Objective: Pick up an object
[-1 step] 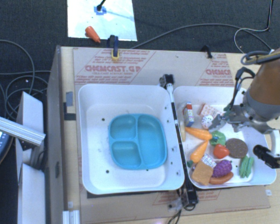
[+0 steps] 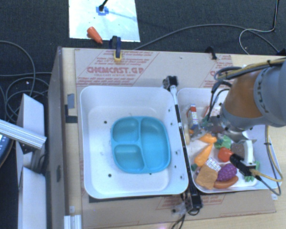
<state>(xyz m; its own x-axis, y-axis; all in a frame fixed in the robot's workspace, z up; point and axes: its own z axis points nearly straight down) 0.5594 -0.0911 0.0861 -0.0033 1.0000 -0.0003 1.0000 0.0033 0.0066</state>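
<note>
Grey arm (image 2: 257, 97) reaching into right bin (image 2: 262, 182), jaws' opening cannot be told, toy food pile beneath: carrot (image 2: 203, 154), purple grapes (image 2: 227, 171), blue divided tray (image 2: 140, 144) in left bin (image 2: 93, 128)

Single fixed camera above the bench (image 2: 133, 63), angled downward, set well back. Both bins fall within frame; the arm (image 2: 262, 97) enters from the view's right side.

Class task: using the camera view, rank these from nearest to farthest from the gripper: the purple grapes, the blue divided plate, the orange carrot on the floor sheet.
From the gripper:
1. Purple grapes, right bin, near its front.
2. Blue divided plate, left bin.
3. Orange carrot, on the floor sheet beyond the bench.
</note>
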